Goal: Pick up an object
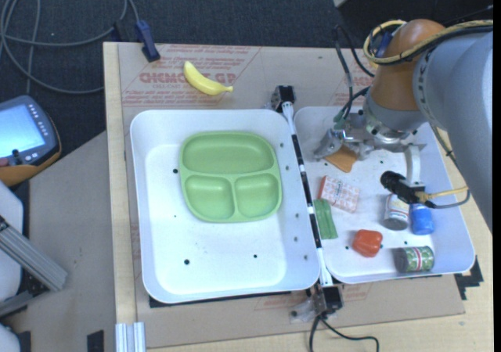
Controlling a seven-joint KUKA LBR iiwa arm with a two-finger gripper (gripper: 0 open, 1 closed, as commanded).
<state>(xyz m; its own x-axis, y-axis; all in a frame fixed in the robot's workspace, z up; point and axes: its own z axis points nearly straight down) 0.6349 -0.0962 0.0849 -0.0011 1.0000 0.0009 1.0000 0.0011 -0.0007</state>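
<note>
The camera view shows two white bins side by side on the desk. The left bin holds a green divided plate with three compartments. The right bin holds several small things: an orange-brown flat piece near its upper left, a red-and-white patterned packet below that, a green strip against the divider between the bins, a red-orange rounded object, a small tin with a silver top, a blue-capped item just beside it, and a dark can lying on its side near the lower right corner.

The arm's orange band sits over the upper part of the right bin, and the tool hangs low over the orange-brown piece, at its upper edge. Whether the tool is spread or pressed together I cannot tell, nor whether it touches the piece.

A yellow banana lies on the desk above the left bin, well apart from the tool.
</note>
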